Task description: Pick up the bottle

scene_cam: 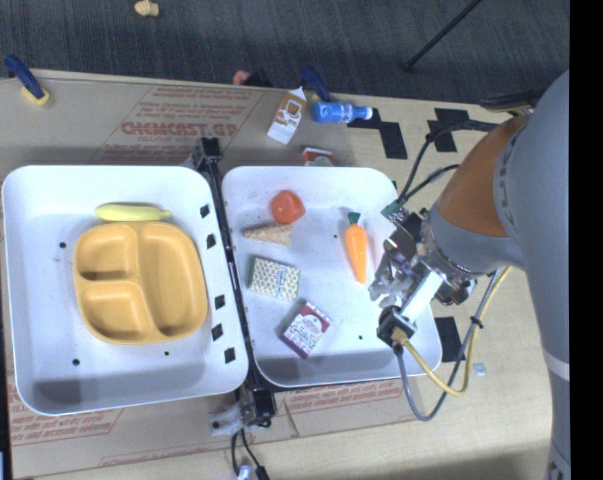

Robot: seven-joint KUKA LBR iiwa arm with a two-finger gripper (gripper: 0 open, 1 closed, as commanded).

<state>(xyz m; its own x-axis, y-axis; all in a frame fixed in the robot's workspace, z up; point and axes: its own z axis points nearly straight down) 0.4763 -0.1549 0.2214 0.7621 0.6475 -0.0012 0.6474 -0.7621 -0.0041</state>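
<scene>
The bottle (339,113) is blue and lies on the worktop (131,118) behind the right bin (326,363). The pincer (393,286) hangs over that bin's right side; I cannot tell its state. That bin has one carrot (356,251), one tomato (287,207) and two small packets. The left bin (31,268) has one yellow tray (139,280) and one banana (132,212).

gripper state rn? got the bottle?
Gripper: cannot be told from this angle; it sits over the right bin's right edge, beside the carrot. No bottle visible at it.
</scene>
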